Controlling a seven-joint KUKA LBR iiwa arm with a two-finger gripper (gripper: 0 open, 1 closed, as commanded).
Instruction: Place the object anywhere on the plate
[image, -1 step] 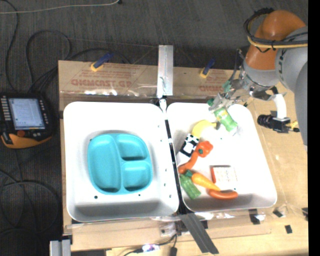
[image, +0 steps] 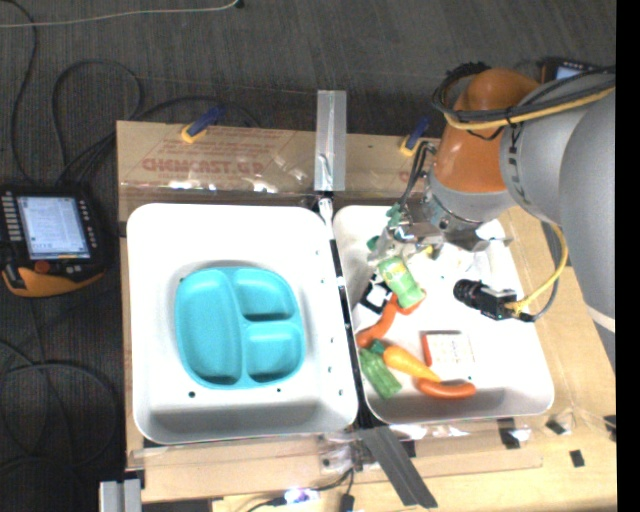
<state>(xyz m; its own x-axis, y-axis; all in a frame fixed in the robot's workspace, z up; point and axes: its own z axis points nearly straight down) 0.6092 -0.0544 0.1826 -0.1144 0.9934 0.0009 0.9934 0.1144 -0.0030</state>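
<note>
A blue plate (image: 238, 323) with three compartments lies in the left white bin (image: 160, 400). The right bin (image: 530, 370) holds several toy foods. My gripper (image: 398, 238) hangs low over the far left part of the right bin. Just in front of it a green bottle-shaped toy (image: 402, 282) with a pale label lies tilted. The toy's top end reaches up to the gripper, and whether it is gripped is hidden.
In front of the green toy lie an orange carrot (image: 378, 323), a green vegetable (image: 379, 369), a yellow-orange pepper (image: 411, 364) and a red-orange piece (image: 446, 389). A small white and orange box (image: 447, 350) sits beside them. A black and white item (image: 374, 297) lies against the divider.
</note>
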